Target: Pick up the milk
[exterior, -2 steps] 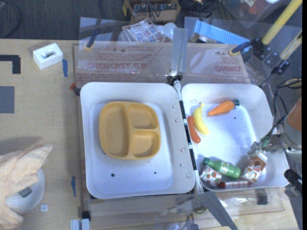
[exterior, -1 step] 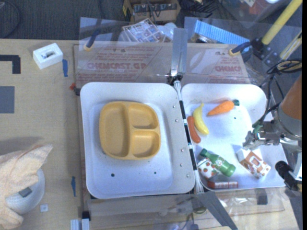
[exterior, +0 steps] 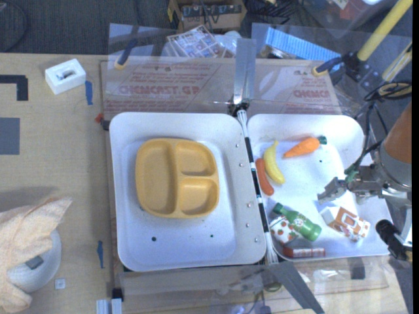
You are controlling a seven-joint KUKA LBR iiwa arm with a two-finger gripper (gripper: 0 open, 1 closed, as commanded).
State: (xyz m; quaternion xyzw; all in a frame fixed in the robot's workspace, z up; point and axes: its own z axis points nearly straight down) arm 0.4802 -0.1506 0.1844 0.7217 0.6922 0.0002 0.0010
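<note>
Two white bins sit side by side; the left bin (exterior: pixel 124 175) holds a yellow divided plate (exterior: pixel 177 176), and the right bin (exterior: pixel 347 126) holds a carrot (exterior: pixel 302 147), a banana (exterior: pixel 273 163), a green bottle (exterior: pixel 298 221) and a small milk carton (exterior: pixel 347 222) lying on its side near the front right corner. The gripper (exterior: pixel 340 190) hangs low over the right bin with its fingers (exterior: pixel 330 191) spread apart and nothing between them. Done well, this step probably means shifting toward the bin's front right corner, centring above the carton, aligning the fingers across its narrower faces, then descending straight. The milk carton lies just beside the fingertips, toward the near edge and slightly right, apart from them and untouched.
</note>
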